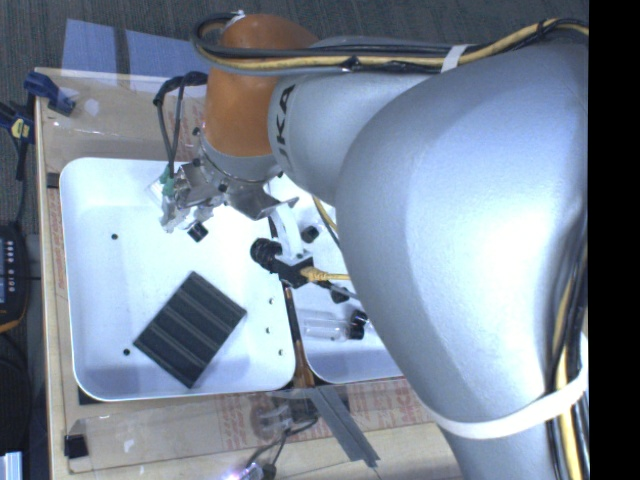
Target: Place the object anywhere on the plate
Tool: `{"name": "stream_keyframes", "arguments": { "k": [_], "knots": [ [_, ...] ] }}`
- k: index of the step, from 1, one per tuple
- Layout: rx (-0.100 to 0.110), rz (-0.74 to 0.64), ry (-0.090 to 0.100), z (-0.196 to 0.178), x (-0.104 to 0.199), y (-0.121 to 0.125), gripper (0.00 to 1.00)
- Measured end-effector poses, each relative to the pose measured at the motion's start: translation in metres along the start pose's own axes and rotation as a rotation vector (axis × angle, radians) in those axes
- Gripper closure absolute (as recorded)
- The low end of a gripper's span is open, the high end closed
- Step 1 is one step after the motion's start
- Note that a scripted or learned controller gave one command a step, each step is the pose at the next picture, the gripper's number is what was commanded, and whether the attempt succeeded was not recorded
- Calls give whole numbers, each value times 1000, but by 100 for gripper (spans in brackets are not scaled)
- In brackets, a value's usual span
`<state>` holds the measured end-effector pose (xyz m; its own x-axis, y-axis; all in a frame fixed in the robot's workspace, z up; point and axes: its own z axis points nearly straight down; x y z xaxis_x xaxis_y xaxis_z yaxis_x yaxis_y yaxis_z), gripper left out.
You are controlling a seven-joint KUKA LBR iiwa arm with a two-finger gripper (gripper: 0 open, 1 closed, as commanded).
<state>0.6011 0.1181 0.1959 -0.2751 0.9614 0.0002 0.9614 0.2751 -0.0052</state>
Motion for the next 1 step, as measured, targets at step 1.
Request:
{"name": "stream_keyframes", "arguments": {
  "k": [1],
  "knots": [
    [-5,-443,-2,-94,51,71,100]
  ]
}}
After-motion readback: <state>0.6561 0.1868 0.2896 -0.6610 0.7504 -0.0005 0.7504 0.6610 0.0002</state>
